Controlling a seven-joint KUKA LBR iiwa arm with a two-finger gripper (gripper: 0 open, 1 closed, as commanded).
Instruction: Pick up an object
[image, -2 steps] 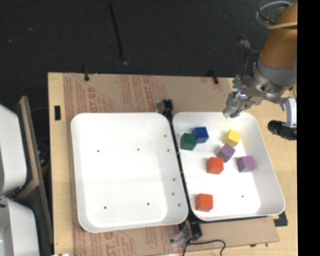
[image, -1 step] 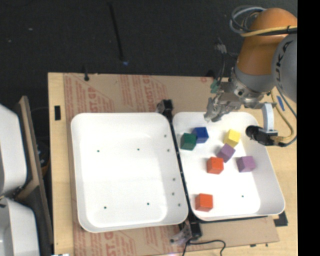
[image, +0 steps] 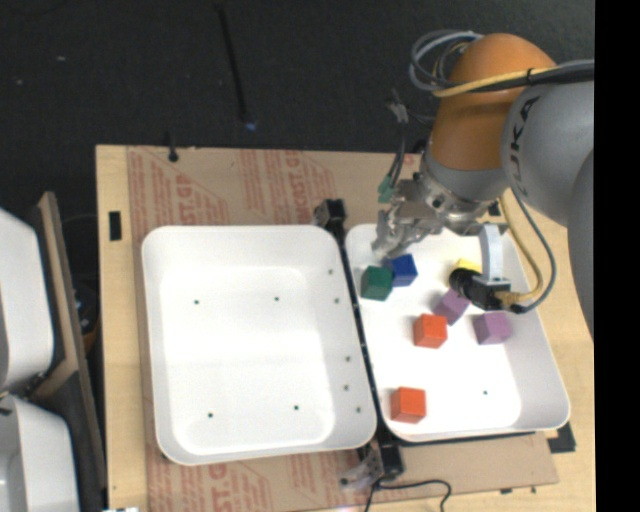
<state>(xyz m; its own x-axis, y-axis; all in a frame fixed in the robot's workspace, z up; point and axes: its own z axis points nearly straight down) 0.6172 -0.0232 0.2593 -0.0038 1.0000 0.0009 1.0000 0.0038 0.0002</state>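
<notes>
My gripper (image: 388, 240) hangs over the far left corner of the right bin (image: 530, 400), just above and behind a green block (image: 377, 284) and a blue block (image: 403, 269), which sit side by side. No block shows in its grasp. Further right in the same bin lie two purple blocks (image: 453, 306) (image: 491, 327). An orange block (image: 430, 330) rests mid-bin and another orange block (image: 408, 403) sits near the front edge.
The left bin (image: 250, 340) stands beside the right one, their rims touching. Both rest on a cardboard-covered bench (image: 240, 185). The arm's bulky wrist covers the right bin's far side.
</notes>
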